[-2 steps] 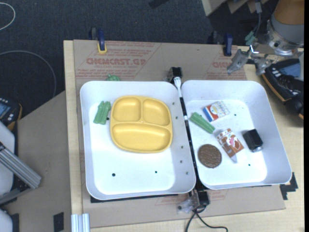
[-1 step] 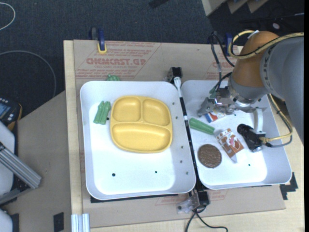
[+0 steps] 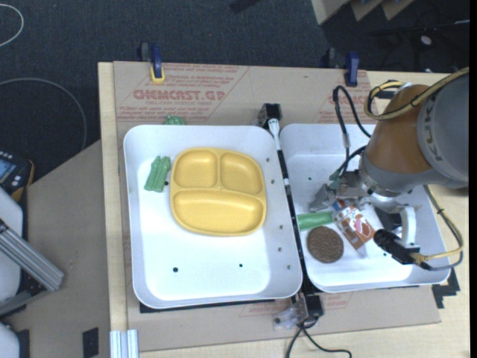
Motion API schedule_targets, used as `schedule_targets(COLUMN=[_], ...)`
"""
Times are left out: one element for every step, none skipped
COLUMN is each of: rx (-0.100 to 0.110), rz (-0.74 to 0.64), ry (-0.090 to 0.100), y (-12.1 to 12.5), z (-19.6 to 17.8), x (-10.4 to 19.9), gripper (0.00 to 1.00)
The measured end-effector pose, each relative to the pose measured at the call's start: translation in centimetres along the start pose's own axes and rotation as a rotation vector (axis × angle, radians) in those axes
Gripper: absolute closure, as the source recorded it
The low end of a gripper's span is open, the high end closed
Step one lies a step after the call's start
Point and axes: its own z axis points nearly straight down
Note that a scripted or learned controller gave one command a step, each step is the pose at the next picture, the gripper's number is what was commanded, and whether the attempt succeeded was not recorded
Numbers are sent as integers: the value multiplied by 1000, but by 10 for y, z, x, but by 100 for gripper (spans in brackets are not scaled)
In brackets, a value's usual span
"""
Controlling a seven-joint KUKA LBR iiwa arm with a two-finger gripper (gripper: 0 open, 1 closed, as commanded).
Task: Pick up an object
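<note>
Just below the end effector (image 3: pixel 344 194), a small packet (image 3: pixel 355 227) with red and white print is lying flat on the floor of the right bin, slanting away toward the near edge. Touching its left side, a round brown cookie-like disc (image 3: pixel 326 244) is lying flat. A green stick-shaped piece (image 3: pixel 313 219) is lying on its side just left of and below the end effector, pointing toward the left bin. Well apart to the left, a green ridged object (image 3: pixel 157 174) is lying beside a yellow divided plate (image 3: pixel 218 191).

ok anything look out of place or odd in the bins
One thing: a small green object lies on the bench just beyond the left bin's far rim, outside both bins. The yellow divided plate sits flat; nothing looks spilled or broken.
</note>
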Motion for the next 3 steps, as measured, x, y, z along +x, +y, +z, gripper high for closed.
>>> schedule_targets(rx=[-2,-14,-10], rz=[2,-5,-2], ry=[-1,-4,-3], y=[-59,14,11], z=[0,-1,-11], x=[-13,-19,-20], gripper=[0,0,100])
